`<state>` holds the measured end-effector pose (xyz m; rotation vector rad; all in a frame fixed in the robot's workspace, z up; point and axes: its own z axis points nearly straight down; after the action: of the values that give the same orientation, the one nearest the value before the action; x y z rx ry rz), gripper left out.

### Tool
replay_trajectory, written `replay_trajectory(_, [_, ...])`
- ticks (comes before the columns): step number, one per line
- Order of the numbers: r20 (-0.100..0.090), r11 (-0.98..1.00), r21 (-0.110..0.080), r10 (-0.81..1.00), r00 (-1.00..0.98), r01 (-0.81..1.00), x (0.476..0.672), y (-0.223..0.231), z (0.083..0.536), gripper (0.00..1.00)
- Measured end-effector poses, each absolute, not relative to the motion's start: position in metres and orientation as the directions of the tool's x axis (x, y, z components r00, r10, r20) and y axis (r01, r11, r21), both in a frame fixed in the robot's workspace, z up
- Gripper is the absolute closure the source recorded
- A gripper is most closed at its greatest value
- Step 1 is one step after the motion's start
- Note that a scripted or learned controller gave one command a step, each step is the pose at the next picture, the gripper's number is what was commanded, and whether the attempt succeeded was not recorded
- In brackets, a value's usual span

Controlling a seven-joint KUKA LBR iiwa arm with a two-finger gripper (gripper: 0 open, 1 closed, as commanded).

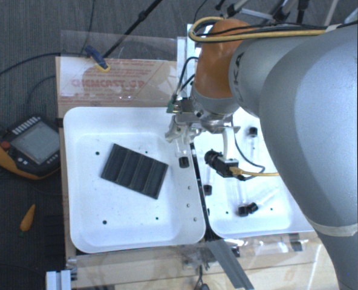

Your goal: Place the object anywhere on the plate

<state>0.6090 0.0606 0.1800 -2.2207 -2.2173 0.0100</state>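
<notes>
A dark grey ribbed plate (pixel 134 171) lies flat in the left bin (pixel 88 222), a little left of its middle. My gripper (pixel 182 145) hangs over the wall between the two bins, to the upper right of the plate and apart from it. A small black piece (pixel 183 161) sits right under the gripper's tip at the left bin's right edge. I cannot tell whether it is held or resting there.
The right bin (pixel 270 222) holds small black parts: one (pixel 247 209) near its front, one (pixel 252 130) at the back, one (pixel 207 190) by the divider. Small dark specks dot the left bin's floor. The arm covers most of the right bin.
</notes>
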Motion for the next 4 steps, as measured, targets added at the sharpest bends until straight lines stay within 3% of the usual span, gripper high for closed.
replay_trajectory(1, [-0.003,0.252,-0.005,0.968,-0.252,0.968,0.64,0.132,0.175,1.0])
replay_trajectory(2, [-0.001,0.747,-0.002,0.665,-0.747,0.665,0.663,0.176,0.215,1.0])
replay_trajectory(3, [0.002,0.94,0.0,0.34,-0.94,0.34,0.608,0.23,0.236,1.0])
replay_trajectory(4, [0.002,0.959,0.002,-0.283,-0.959,-0.283,0.535,0.234,0.231,1.0])
